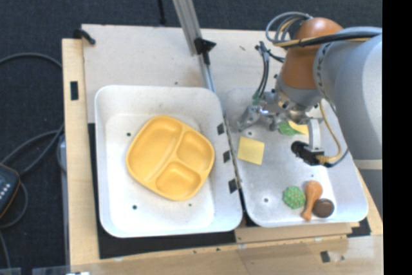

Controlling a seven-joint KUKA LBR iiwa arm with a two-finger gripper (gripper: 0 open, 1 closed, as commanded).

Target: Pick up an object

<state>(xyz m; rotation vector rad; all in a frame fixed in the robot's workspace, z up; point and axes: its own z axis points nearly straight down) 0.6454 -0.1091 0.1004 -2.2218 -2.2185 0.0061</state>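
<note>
Gripper (pixel 265 114), jaw state indeterminate, above flat yellow square sponge (pixel 251 151) at its 6 o'clock: judged light, soft; grasp opposite edges.

I see a flat yellow square (pixel 251 151) at the right bin's left, a bumpy green ball (pixel 294 197) touching a brown-tipped orange piece (pixel 313 198) near its front.

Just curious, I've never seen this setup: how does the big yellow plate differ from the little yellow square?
The yellow plate is large, rounded and split into three compartments; the yellow square is small, flat and plain. The plate lies in the left bin, the square in the right bin, near the gripper. Both are yellow.
</note>
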